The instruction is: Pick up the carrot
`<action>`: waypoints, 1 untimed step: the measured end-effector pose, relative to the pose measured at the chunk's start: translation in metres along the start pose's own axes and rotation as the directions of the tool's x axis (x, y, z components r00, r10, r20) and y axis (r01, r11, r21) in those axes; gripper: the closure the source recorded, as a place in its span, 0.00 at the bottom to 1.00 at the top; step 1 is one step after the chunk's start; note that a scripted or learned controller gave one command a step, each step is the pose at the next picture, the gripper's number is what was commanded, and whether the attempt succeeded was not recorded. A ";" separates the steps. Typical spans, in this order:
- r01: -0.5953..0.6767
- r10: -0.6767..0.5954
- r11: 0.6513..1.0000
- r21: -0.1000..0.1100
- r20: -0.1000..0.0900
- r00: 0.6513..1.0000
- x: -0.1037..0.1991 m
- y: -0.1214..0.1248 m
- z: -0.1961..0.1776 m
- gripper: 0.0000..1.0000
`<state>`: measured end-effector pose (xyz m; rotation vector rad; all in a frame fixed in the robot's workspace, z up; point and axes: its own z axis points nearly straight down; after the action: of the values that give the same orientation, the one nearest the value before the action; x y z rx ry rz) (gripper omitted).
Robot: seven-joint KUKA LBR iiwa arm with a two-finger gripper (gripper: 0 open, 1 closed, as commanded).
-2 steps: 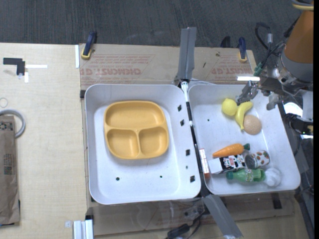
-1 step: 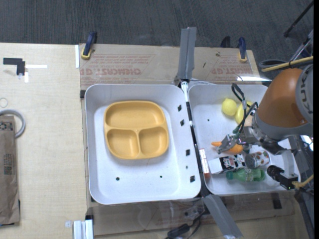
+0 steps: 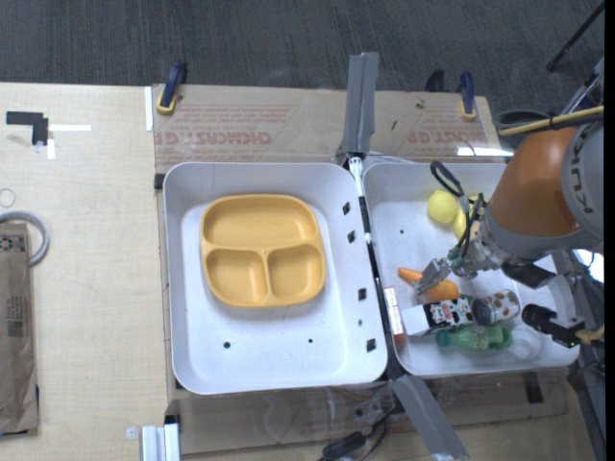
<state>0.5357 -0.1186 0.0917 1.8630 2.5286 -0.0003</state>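
The carrot (image 3: pixel 413 277) is a small orange piece lying in the right bin (image 3: pixel 384 209), left of its middle. My gripper (image 3: pixel 440 275) is down over the carrot's right end and covers part of it; more orange shows just beneath the gripper. The carrot's left tip pokes out toward the bin's left wall. The grey arm with its orange band (image 3: pixel 538 190) reaches in from the right above the bin.
The right bin also holds a yellow lemon (image 3: pixel 442 206) behind the gripper, and a small printed box (image 3: pixel 434 315), a green bottle (image 3: pixel 473 338) and a can (image 3: pixel 504 305) in front of it. The left bin (image 3: pixel 192 353) holds a yellow divided plate (image 3: pixel 261 250).
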 end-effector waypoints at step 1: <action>-0.005 0.005 1.000 0.000 0.000 1.000 -0.001 0.000 -0.009 1.00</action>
<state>0.5357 -0.1199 0.1007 1.8687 2.5238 -0.0006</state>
